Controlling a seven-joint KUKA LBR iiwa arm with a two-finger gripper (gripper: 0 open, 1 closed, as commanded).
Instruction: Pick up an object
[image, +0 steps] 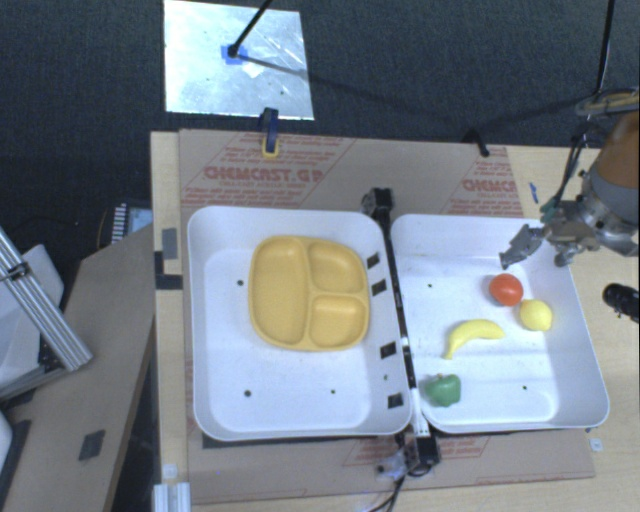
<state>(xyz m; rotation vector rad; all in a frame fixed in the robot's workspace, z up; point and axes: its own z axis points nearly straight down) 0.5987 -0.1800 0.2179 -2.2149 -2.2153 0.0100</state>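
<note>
A green pepper (442, 389) lay at the right bin's (575, 395) 7 o'clock corner. Farther in lay a banana (472, 334), lemon (536, 315) and tomato (506, 290). Beyond, at 1 o'clock, the pincer (538, 246) hung open, holding nothing.

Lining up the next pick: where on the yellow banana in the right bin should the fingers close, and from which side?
Grip the curved yellow plastic banana across its thicker middle, coming straight down from above. It lies flat on the floor of the right white bin, apart from the other fruit, so fingers probably fit either side of its narrow width.
</note>
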